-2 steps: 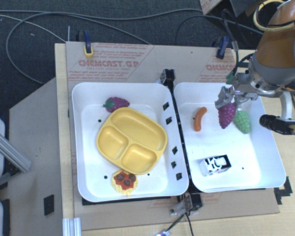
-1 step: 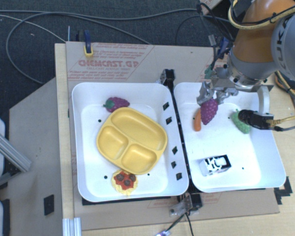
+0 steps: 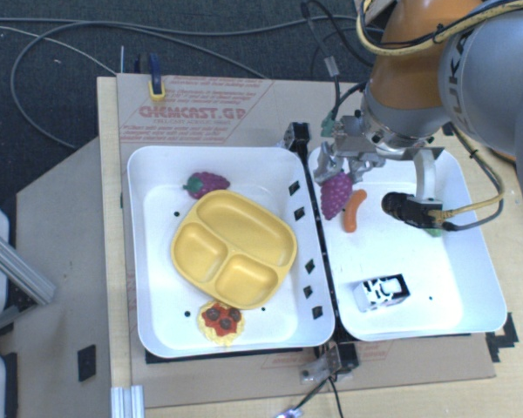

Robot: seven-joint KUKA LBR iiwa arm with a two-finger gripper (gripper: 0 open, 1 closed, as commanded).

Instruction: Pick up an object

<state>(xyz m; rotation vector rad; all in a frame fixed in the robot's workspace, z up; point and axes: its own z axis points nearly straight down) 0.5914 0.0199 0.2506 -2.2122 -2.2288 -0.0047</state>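
Gripper [image 3: 336,165] is over the right bin [image 3: 471,259], at its upper-left corner close to the divider. Purple grape bunch [image 3: 335,196] sits directly under it, top end meeting the gripper in this view. Could be gripped, but the slant hides it, so I can't tell if the gripper is open or closed. Orange carrot-like piece [image 3: 354,211] lies just beside the bunch on its right. Black-and-white block [image 3: 382,292] is well apart, toward the near edge of the same bin. Left bin [image 3: 148,233]: yellow divided plate [image 3: 234,247] in the middle, second grape bunch [image 3: 207,183] touching its far rim, small pizza toy [image 3: 221,321] at its near rim.
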